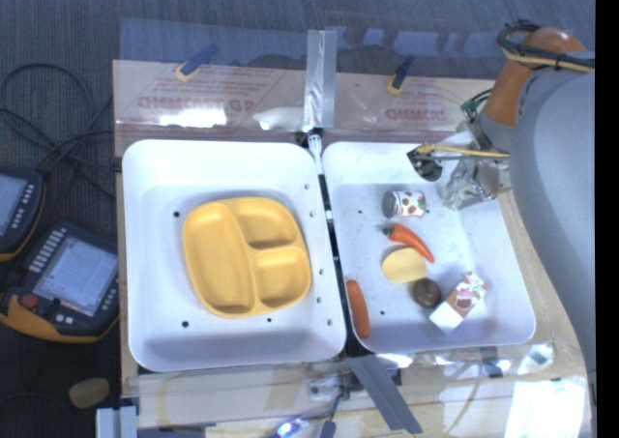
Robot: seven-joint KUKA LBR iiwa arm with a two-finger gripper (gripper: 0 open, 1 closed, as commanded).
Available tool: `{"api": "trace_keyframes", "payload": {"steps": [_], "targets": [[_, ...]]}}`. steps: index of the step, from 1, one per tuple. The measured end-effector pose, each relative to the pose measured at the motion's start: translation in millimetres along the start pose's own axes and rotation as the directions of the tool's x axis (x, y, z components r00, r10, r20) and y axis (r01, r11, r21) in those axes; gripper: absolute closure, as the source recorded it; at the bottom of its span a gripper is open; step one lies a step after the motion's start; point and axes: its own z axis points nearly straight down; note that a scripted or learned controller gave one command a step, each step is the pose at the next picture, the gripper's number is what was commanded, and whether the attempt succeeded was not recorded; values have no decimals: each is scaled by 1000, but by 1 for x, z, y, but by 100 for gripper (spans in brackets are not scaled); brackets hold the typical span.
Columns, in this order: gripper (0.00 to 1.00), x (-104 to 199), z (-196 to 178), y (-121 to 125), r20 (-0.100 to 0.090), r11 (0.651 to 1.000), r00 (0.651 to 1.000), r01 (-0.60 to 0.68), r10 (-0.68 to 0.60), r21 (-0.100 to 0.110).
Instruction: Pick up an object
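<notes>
Carton (456, 302) label unreadable; can (405, 203) label unreadable; fingers (462, 185) state cannot tell.

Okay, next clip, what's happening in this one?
A grey robot arm reaches in from the right, its gripper over the far corner of the right bin, above the items with nothing visibly held. Below lie a small can, a carrot, a yellow piece, a brown ball, a small carton and a sausage. The left bin holds a yellow divided tray.

We look down from one fixed camera above the bench, slanted, far enough back to take in both white bins: left bin (135, 262), right bin (503, 262). The arm (556, 165) enters from the right.
</notes>
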Motion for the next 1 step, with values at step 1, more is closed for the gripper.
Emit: {"api": "trace_keyframes", "payload": {"steps": [1], "targets": [[100,3,6,-9,-14,1000,1000,-9,9,-10]]}}
